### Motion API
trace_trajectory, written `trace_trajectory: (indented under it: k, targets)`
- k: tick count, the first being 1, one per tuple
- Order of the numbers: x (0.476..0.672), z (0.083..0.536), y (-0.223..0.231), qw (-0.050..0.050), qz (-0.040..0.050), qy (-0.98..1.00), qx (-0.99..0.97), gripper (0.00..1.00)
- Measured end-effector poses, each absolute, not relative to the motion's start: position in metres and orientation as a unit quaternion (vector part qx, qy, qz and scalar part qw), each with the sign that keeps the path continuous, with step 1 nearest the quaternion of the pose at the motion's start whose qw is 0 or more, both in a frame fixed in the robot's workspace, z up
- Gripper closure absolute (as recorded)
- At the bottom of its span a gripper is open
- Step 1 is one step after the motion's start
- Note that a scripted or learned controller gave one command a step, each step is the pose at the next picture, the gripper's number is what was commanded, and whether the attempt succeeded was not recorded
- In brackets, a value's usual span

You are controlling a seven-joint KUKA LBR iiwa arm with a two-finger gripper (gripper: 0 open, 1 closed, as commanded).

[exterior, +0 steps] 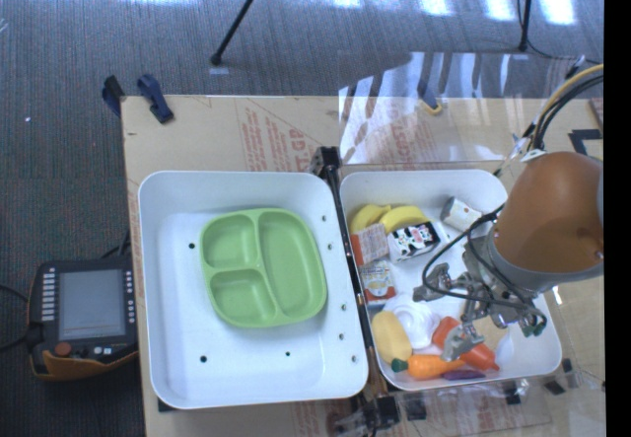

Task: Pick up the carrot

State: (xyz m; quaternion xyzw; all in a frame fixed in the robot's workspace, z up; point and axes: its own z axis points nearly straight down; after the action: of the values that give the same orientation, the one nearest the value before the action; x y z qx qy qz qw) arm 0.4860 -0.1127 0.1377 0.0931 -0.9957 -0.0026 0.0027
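The carrot (434,366) is orange with a green stub at its left end. It lies flat along the front wall of the right bin (548,362). My gripper (465,334) hangs low over the front part of that bin, just above and to the right of the carrot. It is close over a red-orange item (477,355) that lies beside the carrot. Nothing shows as lifted off the bin floor. The arm's orange band (552,208) blocks the bin's right side.
The right bin is crowded: bananas (386,218), a cow-print carton (412,240), snack packets (374,246), a small can (459,212), a yellow fruit (391,334), a white item (414,317). The left bin (163,228) holds a green divided plate (264,265).
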Motion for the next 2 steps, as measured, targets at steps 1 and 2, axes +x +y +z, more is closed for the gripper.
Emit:
trace_trajectory:
  k: [1, 2]
  targets:
    - [0.483, 0.101, -0.095, 0.001, -0.0010, -0.967, 0.256, 0.00]
    - [0.484, 0.096, -0.112, 0.001, -0.0006, -0.999, -0.043, 0.00]
